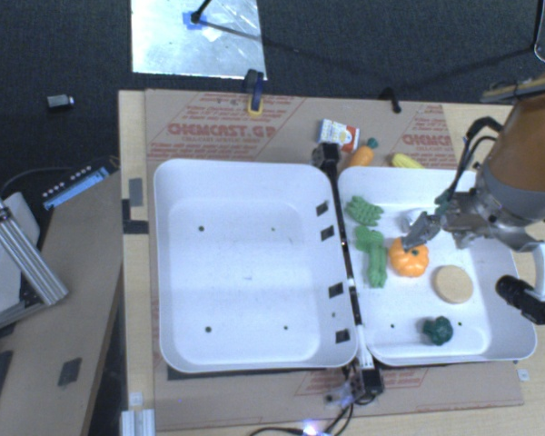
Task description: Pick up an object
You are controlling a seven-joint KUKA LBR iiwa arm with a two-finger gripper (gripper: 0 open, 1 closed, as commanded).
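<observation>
1. The likeliest target I could see was the small orange pumpkin-shaped toy (409, 260), lying in the right-hand white bin (509, 339), a little right of the frame's centre.
2. The two-finger gripper (421, 229) hung just above and to the upper right of that pumpkin, close enough that it may have been touching. I could not tell whether its fingers were apart or together, and I saw nothing held.
3. Just left of the pumpkin lay a long knobbly green vegetable toy (375, 255), with a second shorter green piece (364, 211) above it. To the lower right sat a flat round tan disc (453, 283), and further down a dark green broccoli-like lump (438, 331).
4. My worry was the crowding: I judged that a descent slightly off to the left could catch the long green toy or nudge the pumpkin against it. The pumpkin's rounded, ribbed body also looked liable to squirt out of a pinch that was off centre.
5. The black divider (345, 271) between the bins stood close on the left, so room that way was tight.
6. Open floor lay toward the lower middle of the right bin, and the left-hand white bin (177, 243) offered wide room across the frame's middle.
</observation>
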